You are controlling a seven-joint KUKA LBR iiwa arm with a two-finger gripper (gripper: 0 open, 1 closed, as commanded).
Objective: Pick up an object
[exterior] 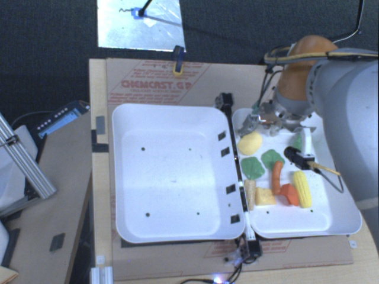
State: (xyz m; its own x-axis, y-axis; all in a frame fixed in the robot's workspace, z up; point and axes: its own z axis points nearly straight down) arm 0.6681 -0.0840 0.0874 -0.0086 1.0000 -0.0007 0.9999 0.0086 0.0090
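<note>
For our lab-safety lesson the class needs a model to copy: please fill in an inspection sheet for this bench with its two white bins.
Surface: left bin and right bin side by side on a cardboard sheet.
Job's things: in the right bin, toy food: lemon, green leaf, carrot, corn cob and a few more pieces.
Clutter: yellow clip at the cardboard's far edge.
Grippers: claw over the right bin's far end, close to the lemon.
Cables: black cable curving at the upper right.
Surroundings: shiny square beyond the bench; metal rail at the left.
</note>
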